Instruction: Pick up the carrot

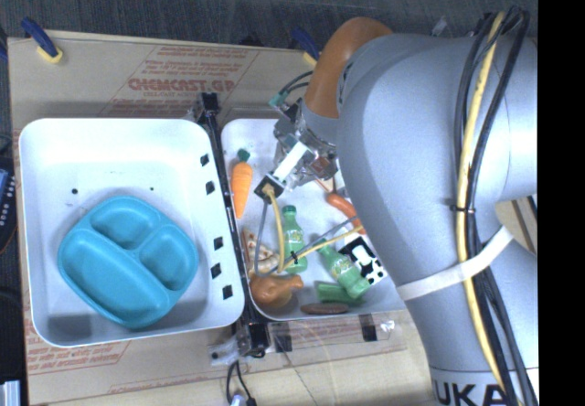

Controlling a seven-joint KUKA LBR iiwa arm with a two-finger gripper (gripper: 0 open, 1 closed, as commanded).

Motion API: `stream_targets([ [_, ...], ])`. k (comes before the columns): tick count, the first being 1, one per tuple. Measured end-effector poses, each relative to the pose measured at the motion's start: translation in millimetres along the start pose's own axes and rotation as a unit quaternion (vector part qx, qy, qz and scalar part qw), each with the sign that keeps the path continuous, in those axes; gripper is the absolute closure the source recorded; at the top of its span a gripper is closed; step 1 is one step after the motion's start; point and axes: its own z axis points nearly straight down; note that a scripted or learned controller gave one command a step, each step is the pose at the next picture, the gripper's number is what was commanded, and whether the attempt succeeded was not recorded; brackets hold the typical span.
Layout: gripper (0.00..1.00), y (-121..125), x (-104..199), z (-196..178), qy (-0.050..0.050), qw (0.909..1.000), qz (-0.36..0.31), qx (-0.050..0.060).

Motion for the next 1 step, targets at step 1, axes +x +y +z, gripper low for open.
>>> stream_targets([
  [1,1.0,-59.0,41.0,-93.4,0.006,0.9965,0.083,-0.009],
])
